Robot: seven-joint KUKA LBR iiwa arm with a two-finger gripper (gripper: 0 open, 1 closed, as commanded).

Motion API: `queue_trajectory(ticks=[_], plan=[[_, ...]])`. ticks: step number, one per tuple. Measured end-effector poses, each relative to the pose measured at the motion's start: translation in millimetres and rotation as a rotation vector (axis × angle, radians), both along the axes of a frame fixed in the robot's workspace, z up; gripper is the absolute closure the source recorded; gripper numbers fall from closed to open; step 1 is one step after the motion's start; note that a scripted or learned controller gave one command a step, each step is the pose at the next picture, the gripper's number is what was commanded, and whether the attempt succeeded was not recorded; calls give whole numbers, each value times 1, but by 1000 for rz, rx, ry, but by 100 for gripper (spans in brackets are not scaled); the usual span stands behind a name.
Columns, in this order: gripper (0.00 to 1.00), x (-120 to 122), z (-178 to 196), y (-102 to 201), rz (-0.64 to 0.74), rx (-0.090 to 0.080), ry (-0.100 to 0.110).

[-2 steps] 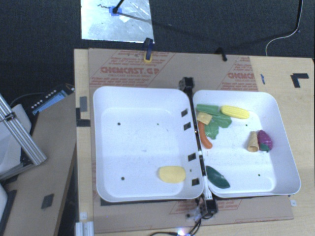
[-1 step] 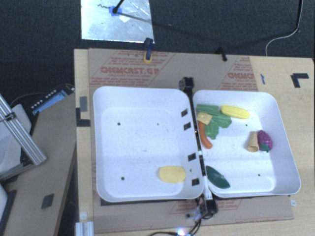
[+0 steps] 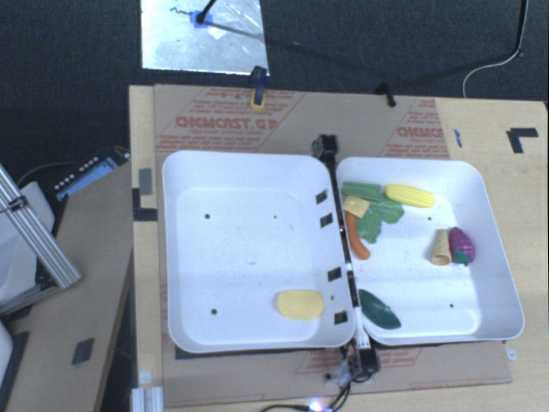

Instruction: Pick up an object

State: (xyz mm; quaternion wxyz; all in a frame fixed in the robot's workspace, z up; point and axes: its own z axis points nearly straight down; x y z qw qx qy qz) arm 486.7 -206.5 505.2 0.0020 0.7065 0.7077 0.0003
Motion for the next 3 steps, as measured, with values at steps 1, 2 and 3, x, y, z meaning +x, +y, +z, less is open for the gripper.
queue_trajectory(ticks=[1, 2, 3], plan=[[100, 0, -7, 0, 0, 0, 0], [100, 0, -6, 0, 1, 0, 0], [100, 0, -9, 0, 1, 0, 0]])
